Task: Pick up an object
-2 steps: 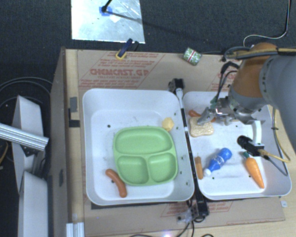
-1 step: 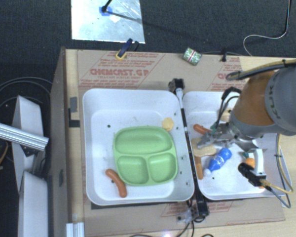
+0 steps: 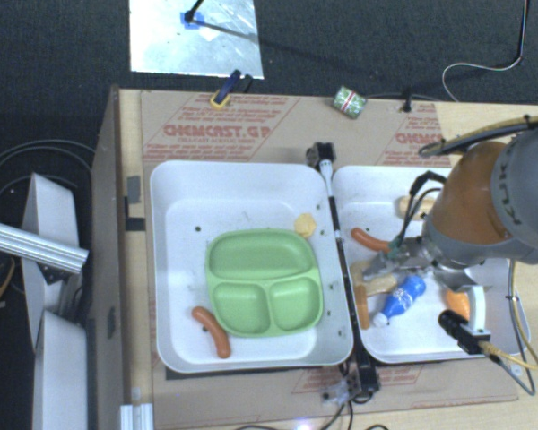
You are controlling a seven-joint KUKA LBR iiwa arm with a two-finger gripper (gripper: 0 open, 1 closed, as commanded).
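Two white bins (image 3: 175, 240) are set on a cardboard-covered bench (image 3: 278, 124) over dark carpet; the gripper (image 3: 387, 260) is lowered above a blue bottle (image 3: 402, 299); its grip seemingly cannot be told.

Grey arm (image 3: 525, 195), orange band (image 3: 471, 195), black cable (image 3: 419, 191)

Two white bins sit side by side, the left bin (image 3: 175, 240) and the right bin (image 3: 377, 200). One green divided tray (image 3: 262, 280). Two sausages: one (image 3: 212, 331) by the tray, another (image 3: 369, 238) in the right bin. One blue bottle (image 3: 400, 300). One small yellow piece (image 3: 304, 225).
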